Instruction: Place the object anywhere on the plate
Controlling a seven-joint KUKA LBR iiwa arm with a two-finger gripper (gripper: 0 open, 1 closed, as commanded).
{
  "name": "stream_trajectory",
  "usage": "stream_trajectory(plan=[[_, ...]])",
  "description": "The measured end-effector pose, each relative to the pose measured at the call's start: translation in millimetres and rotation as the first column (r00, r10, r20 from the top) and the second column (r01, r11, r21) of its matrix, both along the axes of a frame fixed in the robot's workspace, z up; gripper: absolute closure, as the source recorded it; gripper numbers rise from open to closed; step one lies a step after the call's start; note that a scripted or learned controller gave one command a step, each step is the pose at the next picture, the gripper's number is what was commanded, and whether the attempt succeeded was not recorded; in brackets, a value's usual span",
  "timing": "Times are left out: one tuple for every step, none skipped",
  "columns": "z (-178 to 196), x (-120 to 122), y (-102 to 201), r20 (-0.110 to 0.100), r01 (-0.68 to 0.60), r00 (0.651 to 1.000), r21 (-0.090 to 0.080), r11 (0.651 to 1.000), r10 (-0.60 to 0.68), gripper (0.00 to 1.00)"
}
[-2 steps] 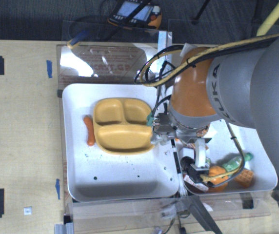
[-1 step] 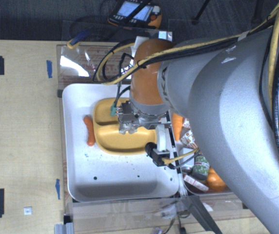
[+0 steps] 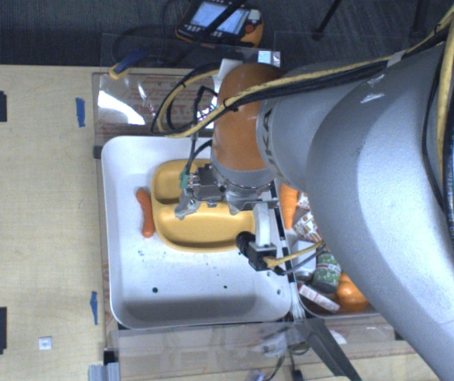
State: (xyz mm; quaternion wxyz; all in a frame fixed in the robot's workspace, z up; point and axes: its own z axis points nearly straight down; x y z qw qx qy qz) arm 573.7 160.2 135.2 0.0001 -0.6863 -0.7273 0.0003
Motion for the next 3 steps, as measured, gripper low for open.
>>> stream_trajectory(plan=[[62, 54, 29, 0.002, -0.154, 0.988, 0.0, 0.988, 0.154, 0.0], [72, 54, 31, 0.005, -0.158, 0.987, -0.001, 0.987, 0.158, 1.0], [34, 47, -35, -0.001, -0.328, 0.945, 0.0, 0.945, 0.328, 1.0]])
